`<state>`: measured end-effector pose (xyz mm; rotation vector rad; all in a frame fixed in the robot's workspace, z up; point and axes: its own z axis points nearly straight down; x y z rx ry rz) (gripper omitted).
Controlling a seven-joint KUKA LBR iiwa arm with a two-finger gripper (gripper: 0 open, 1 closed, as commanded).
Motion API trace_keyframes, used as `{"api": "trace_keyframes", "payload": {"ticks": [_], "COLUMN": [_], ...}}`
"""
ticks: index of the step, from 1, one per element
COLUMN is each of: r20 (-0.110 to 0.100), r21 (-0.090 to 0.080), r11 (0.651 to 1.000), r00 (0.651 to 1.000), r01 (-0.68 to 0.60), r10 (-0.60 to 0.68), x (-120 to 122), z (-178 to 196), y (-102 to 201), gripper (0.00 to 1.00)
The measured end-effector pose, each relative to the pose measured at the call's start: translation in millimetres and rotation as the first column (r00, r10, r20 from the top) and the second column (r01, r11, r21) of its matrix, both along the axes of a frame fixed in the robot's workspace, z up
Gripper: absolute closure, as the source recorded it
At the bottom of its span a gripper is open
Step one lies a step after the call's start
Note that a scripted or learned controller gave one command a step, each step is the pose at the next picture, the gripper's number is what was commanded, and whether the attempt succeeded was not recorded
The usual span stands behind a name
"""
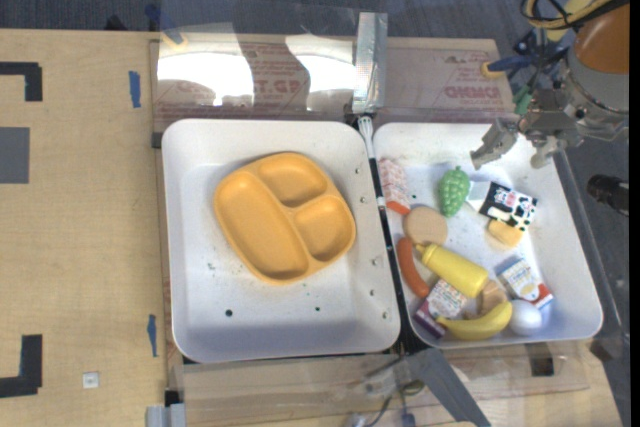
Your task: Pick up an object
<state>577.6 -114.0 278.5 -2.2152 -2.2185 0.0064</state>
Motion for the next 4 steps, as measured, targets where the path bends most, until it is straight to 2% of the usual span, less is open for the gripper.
{"api": "trace_keyframes", "payload": {"ticks": [1,2,3,4], "r20": [-0.005,0.012,0.0,-0.001], "r21": [-0.002,-0.003,-0.001,-0.002], "r11": [0.962,0.993,0.993,0.992], "r00": [0.962,0.993,0.993,0.992], "r01": [0.274,0.12,0.122,0.122], "r10": [-0.274,-0.12,-0.122,-0.122], "x": [-2,15,12,12], "z": [-85,-181,-178,-178], "y": [35,14,15,14], "gripper": [0.0,0.0,1.0,0.0]}}
